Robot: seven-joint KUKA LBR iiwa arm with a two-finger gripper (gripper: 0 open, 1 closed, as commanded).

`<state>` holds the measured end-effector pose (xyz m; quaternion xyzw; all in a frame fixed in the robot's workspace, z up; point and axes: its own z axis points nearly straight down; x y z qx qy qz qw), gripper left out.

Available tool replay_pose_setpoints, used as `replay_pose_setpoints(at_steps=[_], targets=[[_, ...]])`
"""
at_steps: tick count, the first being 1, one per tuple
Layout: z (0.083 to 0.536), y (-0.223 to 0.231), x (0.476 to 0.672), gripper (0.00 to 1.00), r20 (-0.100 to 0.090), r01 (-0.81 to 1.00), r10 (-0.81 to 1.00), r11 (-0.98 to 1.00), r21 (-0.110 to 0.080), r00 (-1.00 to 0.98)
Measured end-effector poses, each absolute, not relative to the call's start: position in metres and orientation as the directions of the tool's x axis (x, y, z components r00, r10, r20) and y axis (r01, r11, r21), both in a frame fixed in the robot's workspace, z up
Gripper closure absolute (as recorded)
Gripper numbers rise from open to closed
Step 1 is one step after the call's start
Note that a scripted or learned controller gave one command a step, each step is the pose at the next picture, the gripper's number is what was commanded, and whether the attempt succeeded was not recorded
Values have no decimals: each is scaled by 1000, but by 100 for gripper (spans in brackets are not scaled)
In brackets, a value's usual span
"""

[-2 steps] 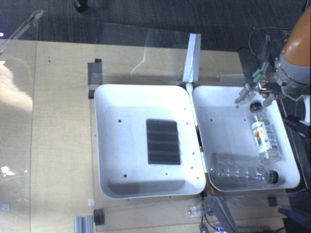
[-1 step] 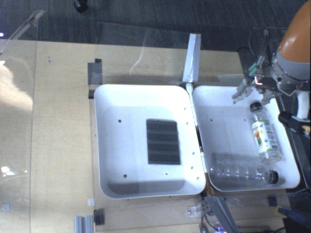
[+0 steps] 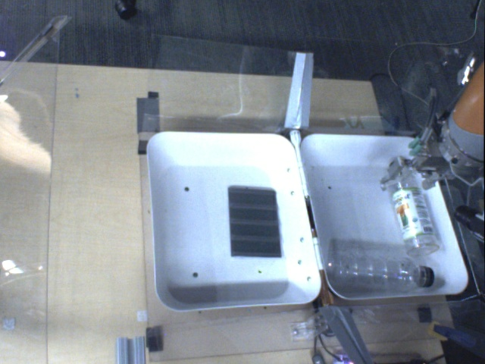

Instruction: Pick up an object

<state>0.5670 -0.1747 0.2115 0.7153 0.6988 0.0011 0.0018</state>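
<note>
One small bottle (image 3: 414, 217) lies in the right bin (image 3: 345, 203), its top just under my claw (image 3: 413, 167); grip state unclear.

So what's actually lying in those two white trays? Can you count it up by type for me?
Clear plastic bottles: 2, a labelled one and a bare one with a dark cap, both in the right bin.
Dark ribbed flat pads: 1, in the left bin.
Total: 3
</note>
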Motion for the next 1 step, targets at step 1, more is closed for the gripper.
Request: replay_pose_setpoints(at_steps=[1], targets=[[122, -197, 593, 0, -2, 998, 998, 64, 8, -64]])
